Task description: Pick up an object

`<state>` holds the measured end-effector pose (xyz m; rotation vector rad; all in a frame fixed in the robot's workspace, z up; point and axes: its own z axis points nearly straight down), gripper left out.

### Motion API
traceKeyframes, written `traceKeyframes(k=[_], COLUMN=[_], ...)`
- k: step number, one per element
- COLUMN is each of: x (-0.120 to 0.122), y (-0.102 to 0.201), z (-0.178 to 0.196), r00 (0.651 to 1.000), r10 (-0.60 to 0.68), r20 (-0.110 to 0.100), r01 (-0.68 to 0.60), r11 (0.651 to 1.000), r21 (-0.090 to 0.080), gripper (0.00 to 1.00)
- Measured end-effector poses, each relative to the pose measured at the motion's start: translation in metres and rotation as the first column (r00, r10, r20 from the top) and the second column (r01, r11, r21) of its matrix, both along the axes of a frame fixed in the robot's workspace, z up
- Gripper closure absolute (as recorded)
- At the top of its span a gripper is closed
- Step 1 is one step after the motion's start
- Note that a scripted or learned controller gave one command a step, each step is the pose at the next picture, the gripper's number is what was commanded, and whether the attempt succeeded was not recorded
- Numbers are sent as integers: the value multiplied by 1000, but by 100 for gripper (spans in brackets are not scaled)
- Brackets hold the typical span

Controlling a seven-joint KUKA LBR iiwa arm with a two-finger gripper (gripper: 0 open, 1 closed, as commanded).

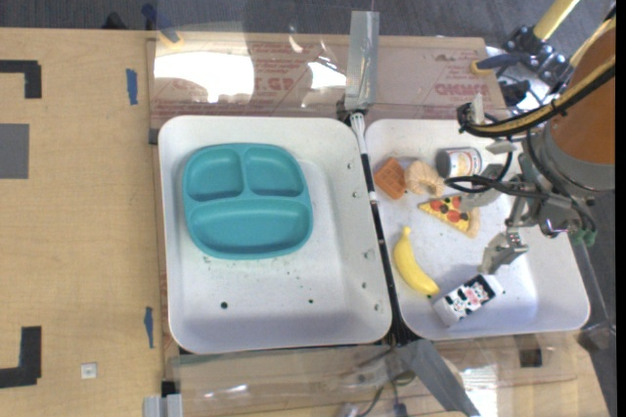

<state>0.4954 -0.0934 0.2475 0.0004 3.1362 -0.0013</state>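
Two-finger gripper [501, 254] hangs over the right white bin [558, 307], fingers slightly apart, nothing between them. Black-and-white carton [468, 298] sits just at its 7 o'clock; curved yellow plastic banana [414, 263] at 9; pizza slice toy [451, 210] at 11.

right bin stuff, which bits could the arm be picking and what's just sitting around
Job:
banana
pizza slice
waffle
can
black-and-white carton
gripper, above the right bin

Just lying about:
teal divided plate in the left bin
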Motion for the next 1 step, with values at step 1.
traceKeyframes(k=[1], x=[28], y=[-27], z=[-143], r00=[996], r10=[84], r20=[6], r01=[-84], r11=[996], r21=[-1], gripper=[0])
